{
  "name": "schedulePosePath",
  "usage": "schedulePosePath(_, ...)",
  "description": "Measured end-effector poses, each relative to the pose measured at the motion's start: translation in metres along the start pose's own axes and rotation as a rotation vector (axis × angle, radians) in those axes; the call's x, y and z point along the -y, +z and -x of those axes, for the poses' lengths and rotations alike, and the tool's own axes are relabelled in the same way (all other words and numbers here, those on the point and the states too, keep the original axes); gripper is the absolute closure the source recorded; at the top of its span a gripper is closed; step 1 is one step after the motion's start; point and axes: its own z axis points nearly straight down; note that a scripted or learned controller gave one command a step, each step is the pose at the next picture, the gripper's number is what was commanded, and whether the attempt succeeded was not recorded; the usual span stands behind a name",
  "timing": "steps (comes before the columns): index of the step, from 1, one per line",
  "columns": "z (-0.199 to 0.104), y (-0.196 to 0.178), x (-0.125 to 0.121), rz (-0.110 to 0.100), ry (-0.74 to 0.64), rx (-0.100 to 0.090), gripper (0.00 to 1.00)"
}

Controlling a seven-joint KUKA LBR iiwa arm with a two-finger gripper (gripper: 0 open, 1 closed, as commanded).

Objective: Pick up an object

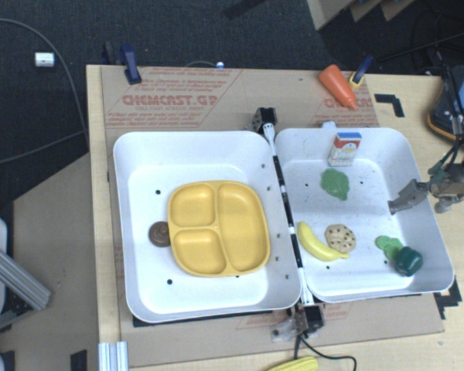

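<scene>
We find two white bins side by side on the bench. The left bin [131, 207] carries a yellow divided plate [216, 228] near its middle, with a brown disc [159, 233] touching the plate's rim at 9 o'clock.

The right bin [371, 284] carries the loose pieces. A small milk carton [345, 148] stands at 12 o'clock in that bin. Just beside it, at 6 o'clock from the carton, lies a green leafy piece [335, 183]. A banana [317, 243] lies toward 8 o'clock in the bin, with a cookie [340, 238] touching it at 3 o'clock. A dark green vegetable [400, 255] rests at 4 o'clock, against the bin's right wall.

The gripper [408, 198] sits at 3 o'clock over the right bin's rim, nothing visible between its fingers; we cannot tell whether they are parted or closed.

An orange carrot [339, 86] lies on the bench at 12 o'clock beyond the right bin.
</scene>
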Motion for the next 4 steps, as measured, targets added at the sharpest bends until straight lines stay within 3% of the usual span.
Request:
schedulePosePath(1,-0.055,0.164,-0.045,0.001,-0.001,0.000,0.00)
schedulePosePath(2,-0.084,0.163,-0.105,0.001,-0.001,-0.001,0.00)
schedulePosePath(3,-0.038,0.163,-0.154,0.001,-0.001,0.001,0.00)
schedulePosePath(4,-0.085,0.163,-0.139,-0.002,-0.001,-0.002,0.00)
